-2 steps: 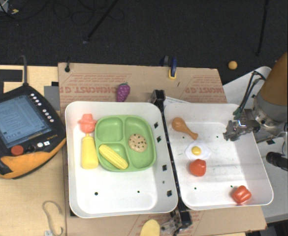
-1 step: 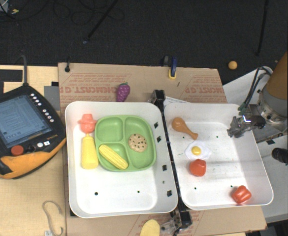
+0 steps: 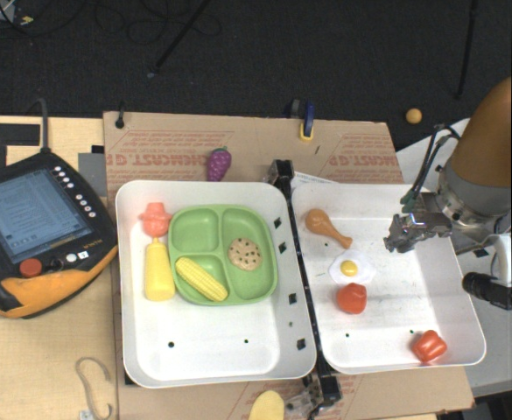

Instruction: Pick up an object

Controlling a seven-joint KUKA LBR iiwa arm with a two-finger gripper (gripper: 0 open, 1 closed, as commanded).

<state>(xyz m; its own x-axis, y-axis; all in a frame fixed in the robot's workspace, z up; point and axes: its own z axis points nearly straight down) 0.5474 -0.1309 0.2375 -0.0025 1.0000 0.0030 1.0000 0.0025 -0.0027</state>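
My gripper [image 3: 402,234] hangs over the right bin [image 3: 466,322], toward its upper right part, with nothing visibly held. In that bin lie a brown chicken drumstick [image 3: 326,227], a fried egg [image 3: 351,269], a red tomato [image 3: 352,298] and a red pepper [image 3: 429,346] near the front right corner. The drumstick and egg are left of the gripper, clearly apart from it. The left bin [image 3: 203,348] holds a green divided plate [image 3: 222,254] with a cookie [image 3: 244,254] and a corn cob [image 3: 202,279], plus a yellow bottle [image 3: 157,270] and a pink piece [image 3: 155,219].
A purple grape bunch [image 3: 219,163] lies on the cardboard behind the left bin. A lemon [image 3: 267,405] sits in front of the bins. The teach pendant [image 3: 37,226] rests at the left. A small orange ball [image 3: 413,115] lies at the back right.
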